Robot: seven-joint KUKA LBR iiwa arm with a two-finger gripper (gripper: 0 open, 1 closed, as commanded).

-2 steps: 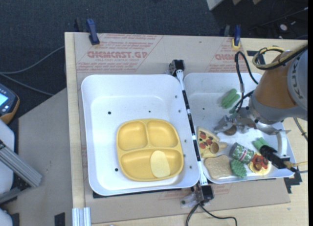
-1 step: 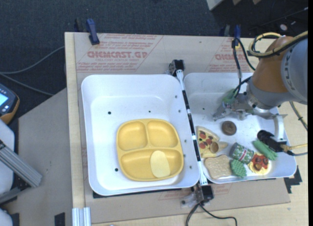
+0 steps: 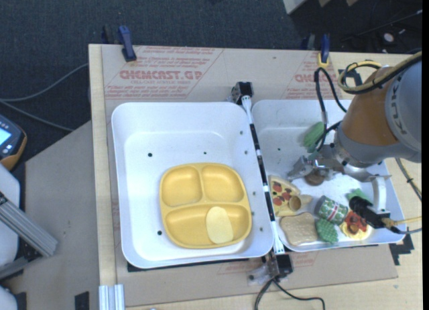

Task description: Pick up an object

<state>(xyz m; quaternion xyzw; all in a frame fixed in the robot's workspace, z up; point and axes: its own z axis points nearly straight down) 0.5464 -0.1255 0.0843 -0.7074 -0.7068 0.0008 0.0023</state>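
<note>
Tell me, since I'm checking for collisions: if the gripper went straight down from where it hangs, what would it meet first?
Probably the small brown object just beneath the gripper, lying on the right bin floor; depth is hard to judge from this slant.

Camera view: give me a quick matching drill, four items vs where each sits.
Items:
1. yellow tray
2. pale oval
3. pizza slice
4. green can

Places:
A. right bin, against the divider
B. left bin floor
C. right bin, right of the pizza slice
D. tray's bottom compartment

Pairs: 1-B, 2-D, 3-A, 4-C
</note>
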